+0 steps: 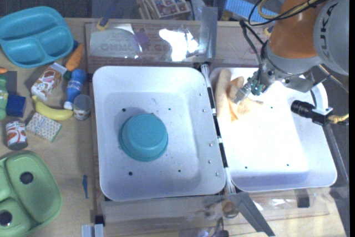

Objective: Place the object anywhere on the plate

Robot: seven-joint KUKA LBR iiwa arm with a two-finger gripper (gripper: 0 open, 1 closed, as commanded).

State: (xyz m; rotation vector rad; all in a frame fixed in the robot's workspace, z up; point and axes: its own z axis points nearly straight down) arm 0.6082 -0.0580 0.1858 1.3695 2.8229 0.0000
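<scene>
A round teal plate [144,136] rests in the middle of the left white bin [105,119]. In the far left corner of the right bin [288,169] lie a pale beige bread-like piece [222,91] along the left wall and an orange piece [240,109] beside it. My gripper [243,94] hangs over that corner, its tip right above the orange piece and a small pale piece [236,84]. The gripper's body hides where the tip meets them, and I see nothing clearly held.
On the bench left of the bins lie a blue divided tray [36,36], a banana [51,109], a small can [82,105], a bottle [73,87] and green trays [25,194]. A clear plastic sheet [144,41] lies behind the left bin.
</scene>
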